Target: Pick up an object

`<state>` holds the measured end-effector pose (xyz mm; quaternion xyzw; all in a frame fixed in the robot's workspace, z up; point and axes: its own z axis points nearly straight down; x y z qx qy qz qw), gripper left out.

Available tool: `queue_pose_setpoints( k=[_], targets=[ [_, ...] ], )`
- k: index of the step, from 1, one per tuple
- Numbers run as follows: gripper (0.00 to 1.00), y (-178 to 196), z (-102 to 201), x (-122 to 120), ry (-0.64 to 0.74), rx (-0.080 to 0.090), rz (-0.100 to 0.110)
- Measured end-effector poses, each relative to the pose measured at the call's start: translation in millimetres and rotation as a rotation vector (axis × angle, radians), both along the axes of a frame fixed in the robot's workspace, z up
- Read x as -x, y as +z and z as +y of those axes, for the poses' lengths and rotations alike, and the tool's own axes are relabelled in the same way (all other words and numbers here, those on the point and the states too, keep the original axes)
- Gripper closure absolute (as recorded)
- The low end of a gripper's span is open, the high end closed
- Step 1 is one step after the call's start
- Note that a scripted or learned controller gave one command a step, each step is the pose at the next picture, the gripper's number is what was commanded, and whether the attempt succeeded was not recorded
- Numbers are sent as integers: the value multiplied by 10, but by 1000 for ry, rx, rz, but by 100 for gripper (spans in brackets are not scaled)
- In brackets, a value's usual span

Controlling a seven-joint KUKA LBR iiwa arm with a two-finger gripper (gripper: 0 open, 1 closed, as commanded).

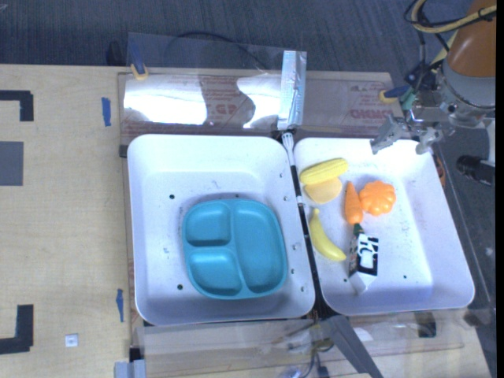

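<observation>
Closest to you, at the bottom of the camera view, the wooden desk [55, 235] runs under both bins, with black corner marks and bits of blue tape on its left side. On it sit the two shallow white bins, touching along their inner rims. In the left bin [157, 164] you have a blue divided tray [234, 246] with three compartments, lying flat in the near half.

In the right bin [425, 266], nearest you, lies a small black-and-white packet [365, 256] with a pale end pointing toward the near rim. Just beside it on the left is a yellow banana [324, 239], lying close along the bin's left wall. Further back stands an orange carrot [353, 201], lengthwise between the banana and an orange pumpkin-shaped toy [379, 198], which touches or nearly touches the carrot. Beyond those, near the left wall, is a yellow corn cob [323, 174] resting with a paler yellow piece under it.

Past the bins you see a sheet of clear plastic over cardboard [205, 101], glaring with reflections.

At the far right corner, the gripper [405, 135] hangs over the back rim of the right bin, apart from all the toys. You cannot tell from here whether its jaws are open or closed; nothing shows between them.
</observation>
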<state>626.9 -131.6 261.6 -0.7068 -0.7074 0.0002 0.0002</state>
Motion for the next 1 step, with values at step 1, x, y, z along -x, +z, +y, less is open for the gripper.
queue_pose_setpoints(
  k=[1],
  targets=[
    [0,638,15,64,57,2,-9]
  ],
)
